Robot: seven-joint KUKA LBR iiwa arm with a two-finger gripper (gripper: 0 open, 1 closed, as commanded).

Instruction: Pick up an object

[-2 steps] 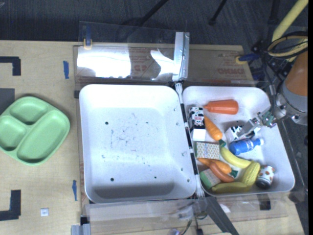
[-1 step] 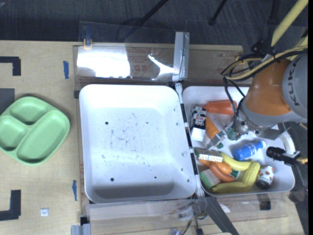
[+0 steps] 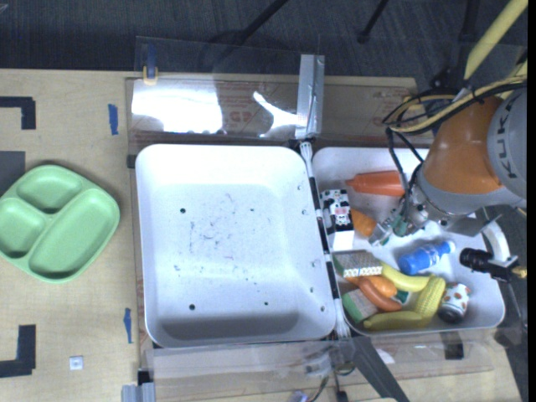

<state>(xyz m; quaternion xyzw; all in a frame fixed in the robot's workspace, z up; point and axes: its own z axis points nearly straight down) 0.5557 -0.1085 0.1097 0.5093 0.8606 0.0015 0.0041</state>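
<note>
Right bin (image 3: 494, 312) crowded: orange bottle (image 3: 378, 182) at its far side lies with long axis left-right; blue bottle (image 3: 425, 257) lies tilted, one end up toward the right; yellow banana (image 3: 419, 296) curves along the near side, beside a small round ball (image 3: 454, 302). Gripper (image 3: 394, 227) hangs low over the bin's middle, just beside the blue bottle and below the orange one; whether the fingers are spread or pinching anything cannot be told. Left bin (image 3: 226, 241) and green divided plate (image 3: 57, 222) sit on the table (image 3: 67, 342).
</note>
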